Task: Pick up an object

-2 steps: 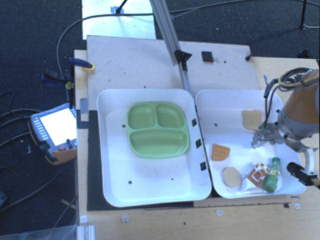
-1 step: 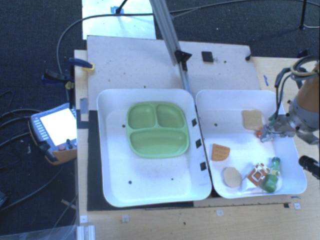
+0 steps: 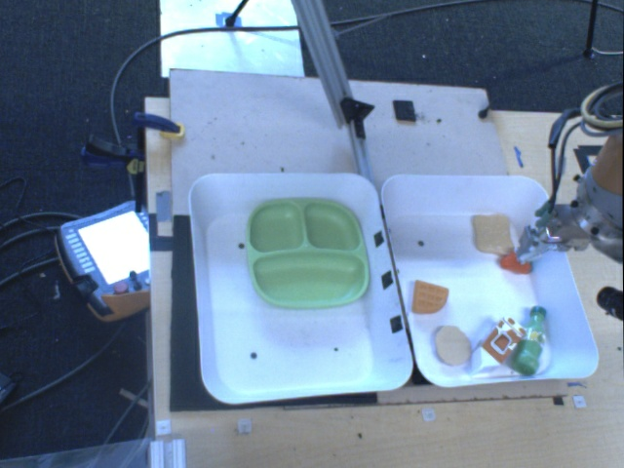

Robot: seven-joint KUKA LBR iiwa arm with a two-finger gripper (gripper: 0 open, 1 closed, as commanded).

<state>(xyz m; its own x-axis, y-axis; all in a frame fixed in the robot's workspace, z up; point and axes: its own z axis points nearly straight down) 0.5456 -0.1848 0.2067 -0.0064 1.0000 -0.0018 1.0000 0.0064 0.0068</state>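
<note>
In right bin (image 3: 581, 354), tool (image 3: 531, 247) low beside red piece (image 3: 516, 262); tool state cannot be told; nothing lifted yet.

Both bins are looking plain white, the left bin (image 3: 219, 359) and the right bin (image 3: 575, 354) alike. The divided plate (image 3: 307, 253) is showing a soft pastel green all over. Over on the right, the toast slice (image 3: 492, 232) is coming across pale tan, the cracker (image 3: 429, 296) more orange-brown, and the round cookie (image 3: 452, 345) a dull beige. The little red-orange piece (image 3: 517, 262) is popping bright. The bottle (image 3: 527, 347) is looking green with a darker cap, and the small box (image 3: 503, 340) is wearing an orange-and-white pattern.
</note>
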